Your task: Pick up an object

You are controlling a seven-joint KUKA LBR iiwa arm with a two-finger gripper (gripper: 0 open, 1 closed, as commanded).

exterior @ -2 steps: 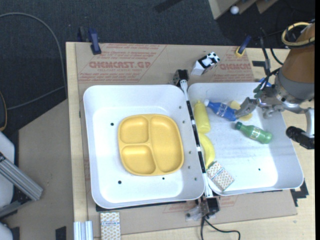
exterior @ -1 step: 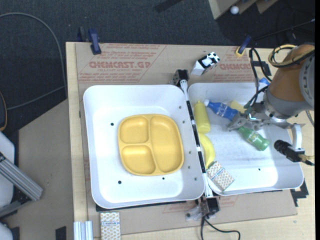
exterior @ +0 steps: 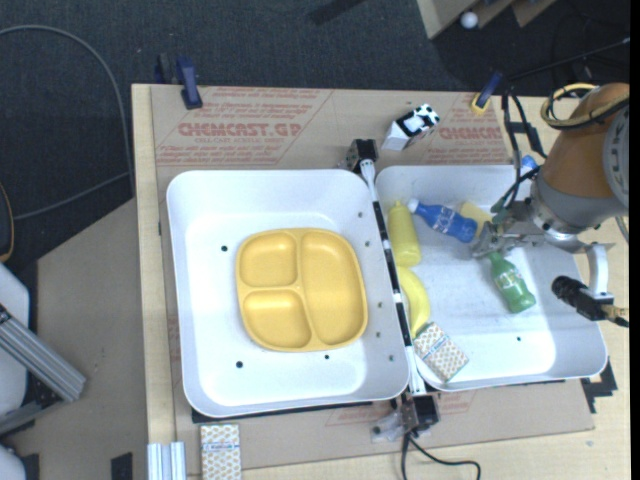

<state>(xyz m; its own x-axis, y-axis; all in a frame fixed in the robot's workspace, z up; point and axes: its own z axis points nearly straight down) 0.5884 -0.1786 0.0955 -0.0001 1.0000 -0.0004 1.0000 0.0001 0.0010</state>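
The arm (exterior: pixel 585 168) reaches in from the right and hangs over the right bin (exterior: pixel 560 353), its claw (exterior: pixel 497 238) low among the things at the bin's upper middle. Whether the claw is wide or narrow cannot be told from this slant, and nothing is plainly seen between its tips.

Taking the claw as the landmark: a green bottle (exterior: pixel 511 283) lies just below it, slanting down toward the lower right, its top end right under the claw. A blue bottle (exterior: pixel 447 220) lies just to the upper left of the claw, with a small yellow piece (exterior: pixel 476 211) touching it on the claw's side. Further left, against the bin's left wall, a yellow bottle (exterior: pixel 403 234) stands lengthwise, and below that a banana (exterior: pixel 416 300) curves along the same wall. Well down and to the left of the claw, a checkered packet (exterior: pixel 441 353) sits in the bin's lower left corner.

Far to the left of the claw, the left bin (exterior: pixel 200 268) holds a yellow divided plate (exterior: pixel 301 289). The counter (exterior: pixel 260 123) beyond is brown board with red print, and a small black-and-white thing (exterior: pixel 413 126) rests on it above and to the left of the claw.
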